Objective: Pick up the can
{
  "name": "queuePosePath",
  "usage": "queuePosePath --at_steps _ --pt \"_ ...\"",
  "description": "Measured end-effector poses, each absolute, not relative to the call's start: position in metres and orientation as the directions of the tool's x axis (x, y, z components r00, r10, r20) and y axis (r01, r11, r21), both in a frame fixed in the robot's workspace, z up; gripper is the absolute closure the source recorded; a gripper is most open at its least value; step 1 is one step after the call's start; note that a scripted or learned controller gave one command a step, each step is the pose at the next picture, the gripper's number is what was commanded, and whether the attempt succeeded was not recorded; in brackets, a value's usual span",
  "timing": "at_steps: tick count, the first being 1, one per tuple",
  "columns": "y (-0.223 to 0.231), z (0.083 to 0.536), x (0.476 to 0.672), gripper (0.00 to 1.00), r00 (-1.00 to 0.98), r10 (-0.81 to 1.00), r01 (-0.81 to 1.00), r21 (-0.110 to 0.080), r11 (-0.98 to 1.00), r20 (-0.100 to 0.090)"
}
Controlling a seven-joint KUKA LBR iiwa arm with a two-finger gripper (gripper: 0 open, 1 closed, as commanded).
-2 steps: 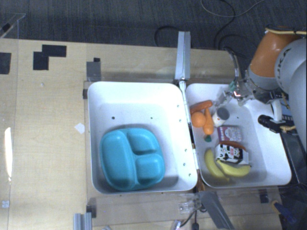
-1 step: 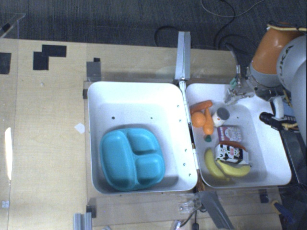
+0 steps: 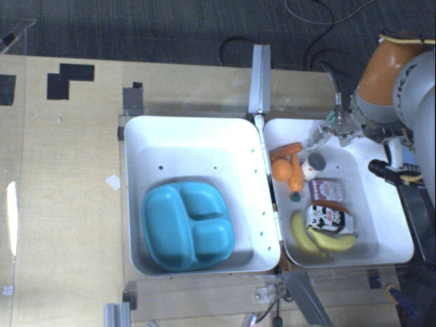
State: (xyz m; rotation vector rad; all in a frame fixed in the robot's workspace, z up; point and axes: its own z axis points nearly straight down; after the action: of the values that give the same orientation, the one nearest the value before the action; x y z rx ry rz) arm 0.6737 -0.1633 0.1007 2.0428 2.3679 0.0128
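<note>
L to R: the left bin (image 3: 136, 182) holds a blue divided tray (image 3: 187, 225), three compartments, sitting toward the near side.

Right bin (image 3: 388, 213) has the clutter. By the divider lie a carrot (image 3: 286, 151) and an orange (image 3: 282, 171), w/ another orange fruit (image 3: 296, 181) touching it. Just right of those is the can (image 3: 315, 163), small, upright, seen from above: pale grey round top w/ a dark spot in the middle, red showing low on its side. No writing readable on it.

Nearer the front, a dark maroon packet (image 3: 327, 191), then a black-and-white carton (image 3: 325, 217) w/ a cow-type pattern; text too small to read. A banana (image 3: 317, 238) curves around the carton's near side.

Arm comes in from the right, orange band up high, wrist angled down-left. The gripper (image 3: 332, 129) hangs over the bin's far edge, just beyond the can, apart from it. Fingertips blurred; can't tell if spread or pressed together.
</note>
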Motion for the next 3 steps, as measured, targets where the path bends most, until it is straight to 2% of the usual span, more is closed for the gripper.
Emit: queuePosePath --at_steps 1,2,3 --pt "-0.163 0.114 0.676 1.0 -0.149 0.989 0.989 0.023 0.149 -0.008" --pt "-0.162 0.114 0.676 0.0 -0.149 0.989 0.989 0.023 0.149 -0.008" --pt "-0.168 0.087 0.67 0.0 0.074 0.997 0.997 0.007 -0.074 -0.001"
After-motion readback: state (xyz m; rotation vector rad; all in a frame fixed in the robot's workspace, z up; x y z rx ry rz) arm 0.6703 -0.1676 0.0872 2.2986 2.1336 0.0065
